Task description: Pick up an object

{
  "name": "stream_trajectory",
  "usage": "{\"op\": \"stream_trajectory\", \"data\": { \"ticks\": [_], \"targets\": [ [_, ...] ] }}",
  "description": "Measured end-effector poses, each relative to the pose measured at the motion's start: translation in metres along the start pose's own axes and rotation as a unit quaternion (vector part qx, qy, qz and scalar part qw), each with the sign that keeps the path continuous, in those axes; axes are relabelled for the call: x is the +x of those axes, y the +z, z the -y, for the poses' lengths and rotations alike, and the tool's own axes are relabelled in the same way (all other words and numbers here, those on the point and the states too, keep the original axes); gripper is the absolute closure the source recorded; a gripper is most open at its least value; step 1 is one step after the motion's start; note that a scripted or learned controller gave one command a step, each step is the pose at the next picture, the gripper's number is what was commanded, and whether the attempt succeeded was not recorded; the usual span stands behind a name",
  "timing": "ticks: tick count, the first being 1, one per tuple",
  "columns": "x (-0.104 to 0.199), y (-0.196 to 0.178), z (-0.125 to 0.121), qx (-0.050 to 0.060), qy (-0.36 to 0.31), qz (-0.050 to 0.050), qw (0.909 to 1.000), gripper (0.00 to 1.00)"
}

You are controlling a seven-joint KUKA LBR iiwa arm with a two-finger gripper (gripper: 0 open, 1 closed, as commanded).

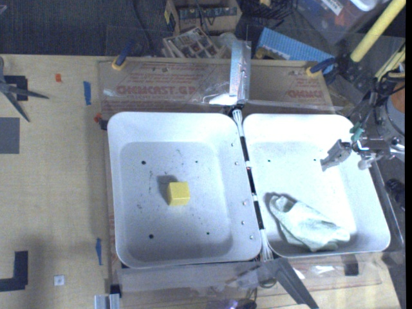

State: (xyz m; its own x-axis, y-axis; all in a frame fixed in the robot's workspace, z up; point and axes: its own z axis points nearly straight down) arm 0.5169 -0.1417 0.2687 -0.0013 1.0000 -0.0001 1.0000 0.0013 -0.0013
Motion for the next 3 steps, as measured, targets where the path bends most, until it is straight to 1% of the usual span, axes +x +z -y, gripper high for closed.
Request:
{"op": "stream_trajectory", "data": {
  "ticks": [1, 2, 3],
  "targets": [
    [-0.002, -0.009, -0.001, -0.001, 0.001, 0.000, 1.0000, 1.00],
    [-0.012, 0.105, -0.051, -0.001, -0.161, 0.000, 0.9870, 1.00],
    [-0.014, 0.048, -0.053, -0.001, 0.103, 0.001, 0.9947, 1.00]
  ]
}}
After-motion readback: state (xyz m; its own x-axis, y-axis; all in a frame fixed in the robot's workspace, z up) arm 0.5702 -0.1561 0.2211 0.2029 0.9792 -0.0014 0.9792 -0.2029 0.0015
